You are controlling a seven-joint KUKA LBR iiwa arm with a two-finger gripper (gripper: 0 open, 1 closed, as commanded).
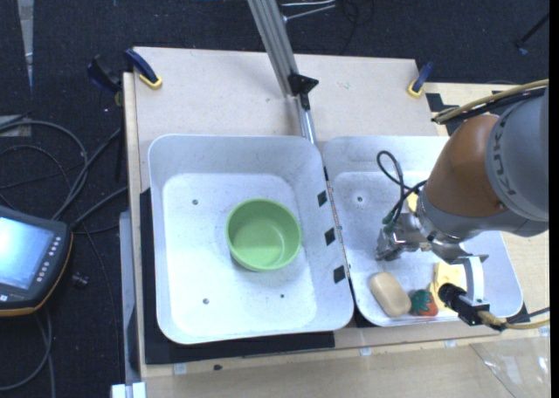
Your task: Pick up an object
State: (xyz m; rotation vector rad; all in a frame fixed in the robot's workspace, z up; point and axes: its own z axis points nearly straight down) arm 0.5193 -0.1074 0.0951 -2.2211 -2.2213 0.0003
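1. Beneath the claw [390,246] and everything else lies the surface [227,95], a pale board with a yellow-tipped clamp [144,71] at its far left corner and another clamp [419,80] at its far right corner.
2. Left of the claw sits the left bin [183,213], its right rim touching the right bin [358,169] along a seam marked by small black tabs.
3. Over the right bin, to the claw's right and above it, hangs the arm [515,169]: a grey body with an orange band [458,174] just above the wrist, covering much of that bin's right half.
4. Well left of the claw, near the middle of the left bin, a green bowl [264,234] stands upright with its mouth up.
5. The claw itself hangs low over the right bin's floor, left of the wrist; I cannot tell whether it is parted or closed, and nothing can be seen in it.
6. Just in front of the claw, near the right bin's front rim, lies a tan oval [389,293], apart from the claw.
7. Right of the oval and touching it, a small green and red thing [423,302] lies by the front rim, too small to name.
8. Behind the claw, a black cable [390,169] loops above the right bin.
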